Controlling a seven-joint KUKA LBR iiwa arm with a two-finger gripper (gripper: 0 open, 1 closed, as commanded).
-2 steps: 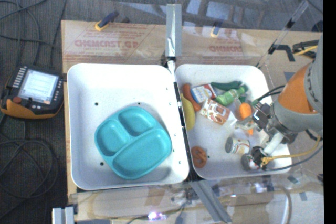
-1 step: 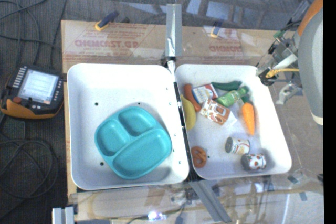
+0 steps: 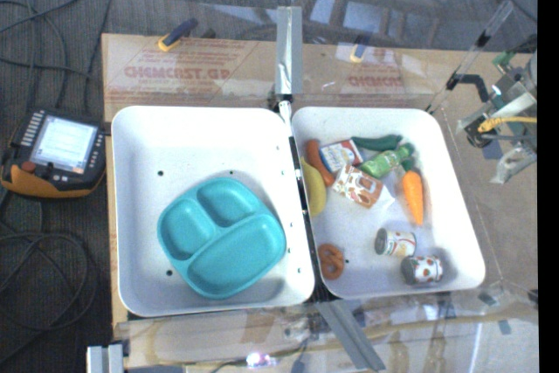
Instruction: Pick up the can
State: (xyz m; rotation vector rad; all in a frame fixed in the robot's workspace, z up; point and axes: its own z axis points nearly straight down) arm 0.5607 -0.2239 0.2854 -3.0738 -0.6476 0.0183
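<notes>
Two small cans lie near the front of the right bin (image 3: 454,188). One can (image 3: 395,242) is pale with a red and yellow label and lies on its side. The other can (image 3: 423,269) is grey with red marks and sits by the bin's front right corner. My gripper (image 3: 507,140) hangs outside the right bin, past its right rim and well back from both cans. Nothing shows between its fingers.
The right bin also holds a carrot (image 3: 413,196), a green bottle (image 3: 385,162), a cucumber (image 3: 376,142), a small carton (image 3: 339,156), a printed packet (image 3: 357,187), a banana (image 3: 314,189) and a pretzel (image 3: 330,259). A teal divided plate (image 3: 222,238) lies in the left bin (image 3: 140,153).
</notes>
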